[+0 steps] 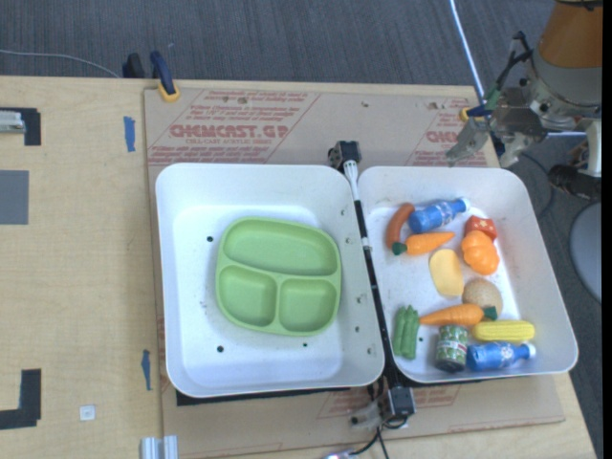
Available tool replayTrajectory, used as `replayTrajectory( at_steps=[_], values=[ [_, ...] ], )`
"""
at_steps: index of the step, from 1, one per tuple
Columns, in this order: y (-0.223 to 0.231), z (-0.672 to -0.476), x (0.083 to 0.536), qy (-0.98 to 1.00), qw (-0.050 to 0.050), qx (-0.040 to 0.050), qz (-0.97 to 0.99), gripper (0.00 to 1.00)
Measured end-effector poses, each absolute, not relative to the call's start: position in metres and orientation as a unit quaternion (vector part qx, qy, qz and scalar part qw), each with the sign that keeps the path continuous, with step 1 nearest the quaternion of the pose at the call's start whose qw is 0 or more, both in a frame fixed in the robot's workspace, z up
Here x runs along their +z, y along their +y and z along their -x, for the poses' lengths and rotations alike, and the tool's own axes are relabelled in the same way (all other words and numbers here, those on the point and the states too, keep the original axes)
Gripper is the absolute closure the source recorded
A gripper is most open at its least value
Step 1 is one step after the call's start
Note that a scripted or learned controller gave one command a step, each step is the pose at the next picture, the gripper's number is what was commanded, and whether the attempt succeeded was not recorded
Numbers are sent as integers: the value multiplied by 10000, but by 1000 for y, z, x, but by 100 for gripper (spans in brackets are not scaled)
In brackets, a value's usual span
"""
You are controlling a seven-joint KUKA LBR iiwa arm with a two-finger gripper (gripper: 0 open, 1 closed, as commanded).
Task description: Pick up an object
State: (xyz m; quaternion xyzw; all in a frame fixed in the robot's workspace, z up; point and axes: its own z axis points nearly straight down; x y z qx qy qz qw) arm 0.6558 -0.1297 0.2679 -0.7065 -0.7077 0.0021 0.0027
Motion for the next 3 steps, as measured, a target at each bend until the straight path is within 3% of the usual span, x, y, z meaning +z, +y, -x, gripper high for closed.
replayTrajectory(
  at_steps=[1, 2, 3],
  values=[
    [-91, -627, 111, -7078, 23, 19, 7064, 0],
    [-102, -646, 86, -7066, 91, 47, 7076, 0],
    [-108, -647, 94, -7065, 8, 69, 7077, 100]
  ],
)
